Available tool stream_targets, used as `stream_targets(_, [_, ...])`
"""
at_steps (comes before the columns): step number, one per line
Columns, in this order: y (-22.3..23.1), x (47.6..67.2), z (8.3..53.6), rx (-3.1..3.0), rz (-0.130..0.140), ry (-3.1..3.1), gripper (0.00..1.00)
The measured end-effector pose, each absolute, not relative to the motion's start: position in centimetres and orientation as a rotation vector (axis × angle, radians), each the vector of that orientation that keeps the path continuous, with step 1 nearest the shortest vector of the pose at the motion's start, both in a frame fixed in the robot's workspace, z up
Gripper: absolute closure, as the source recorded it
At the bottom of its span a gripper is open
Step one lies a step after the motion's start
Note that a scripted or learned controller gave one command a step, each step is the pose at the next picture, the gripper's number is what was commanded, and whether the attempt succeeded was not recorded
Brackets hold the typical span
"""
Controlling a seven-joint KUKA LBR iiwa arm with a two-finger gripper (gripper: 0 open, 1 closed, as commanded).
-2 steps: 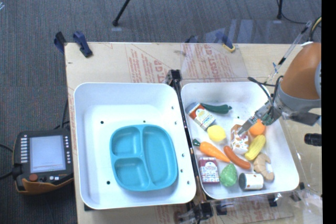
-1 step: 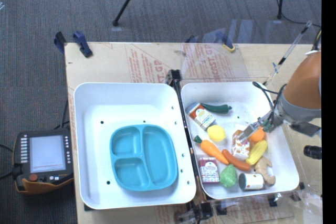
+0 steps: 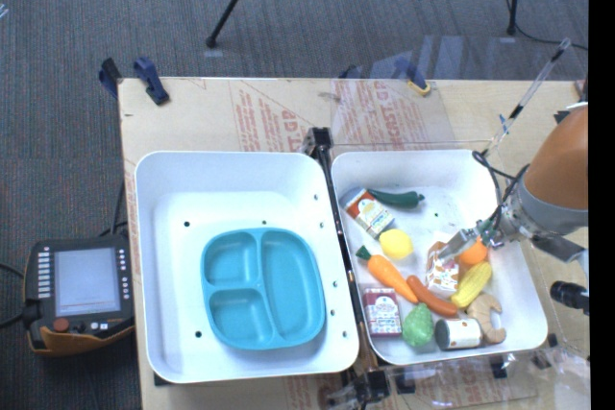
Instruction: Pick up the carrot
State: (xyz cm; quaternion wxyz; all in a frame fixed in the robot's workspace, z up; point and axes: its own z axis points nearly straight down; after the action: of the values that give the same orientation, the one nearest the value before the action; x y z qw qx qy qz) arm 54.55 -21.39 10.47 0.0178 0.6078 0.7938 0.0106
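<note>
the carrot (image 3: 391, 273) lies in the right bin (image 3: 527, 301), near its left side, with the green top up-left and the tip down-right. the claw (image 3: 471, 240) hangs to its right, not touching it; i cannot tell its state. a yellow lemon (image 3: 396, 244) and a red pepper (image 3: 430, 296) crowd the carrot, so room is tight.

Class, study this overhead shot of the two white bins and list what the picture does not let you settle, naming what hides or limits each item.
- Gripper, camera view: too small and lost against the clutter to tell its finger state.
- Grey arm with orange band: cut off by the right edge.
- Orange toy carrot: its lower end is overlapped by a red chilli-like toy.
- Small red box: label too small to read.
</note>
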Motion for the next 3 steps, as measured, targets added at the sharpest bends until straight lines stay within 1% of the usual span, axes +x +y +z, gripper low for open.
stream_targets(1, [-21.4, 55.0, 10.4, 1.854, 0.023, 2.498, 0.0])
stream_targets(2, [-21.5, 54.6, 10.4, 1.957, 0.031, 2.421, 0.0])
stream_targets(3, [-21.6, 55.0, 11.9, 1.946, 0.04, 2.418, 1.0])
